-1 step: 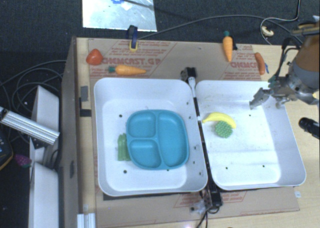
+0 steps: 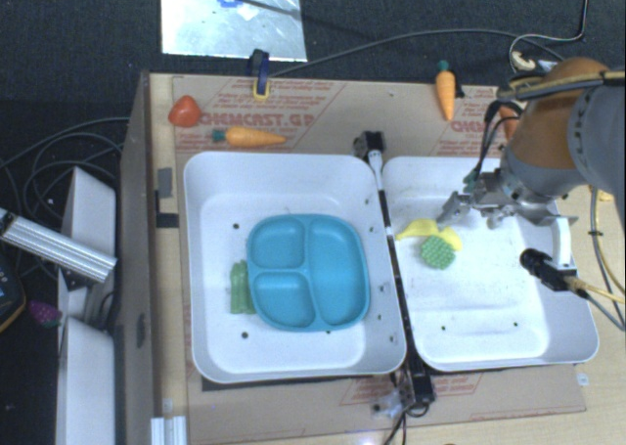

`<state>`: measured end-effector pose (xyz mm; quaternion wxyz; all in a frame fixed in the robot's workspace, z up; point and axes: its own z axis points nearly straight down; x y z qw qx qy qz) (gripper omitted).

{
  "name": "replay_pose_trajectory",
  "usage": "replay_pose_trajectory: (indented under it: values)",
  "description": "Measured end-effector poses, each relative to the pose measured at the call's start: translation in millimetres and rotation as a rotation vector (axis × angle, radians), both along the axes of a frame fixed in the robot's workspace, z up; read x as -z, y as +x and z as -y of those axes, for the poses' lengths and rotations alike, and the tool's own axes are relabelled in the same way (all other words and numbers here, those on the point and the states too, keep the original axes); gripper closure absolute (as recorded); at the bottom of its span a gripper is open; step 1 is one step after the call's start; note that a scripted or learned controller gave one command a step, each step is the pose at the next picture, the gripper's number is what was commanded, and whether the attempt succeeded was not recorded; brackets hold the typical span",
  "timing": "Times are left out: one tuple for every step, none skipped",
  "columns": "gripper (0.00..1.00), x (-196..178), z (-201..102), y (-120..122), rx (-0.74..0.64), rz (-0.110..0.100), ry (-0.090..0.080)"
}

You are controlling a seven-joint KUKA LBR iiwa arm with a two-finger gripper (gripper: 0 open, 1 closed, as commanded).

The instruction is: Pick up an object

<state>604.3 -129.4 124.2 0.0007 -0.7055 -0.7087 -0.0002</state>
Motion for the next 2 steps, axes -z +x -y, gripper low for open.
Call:
replay_pose_trajectory:
  values:
    - [0.0,40.1,-37.5,-25.0,0.0,0.001,-0.001]
    - [1.0,29.1,-37.1,-24.0,0.0,0.004,-0.001]
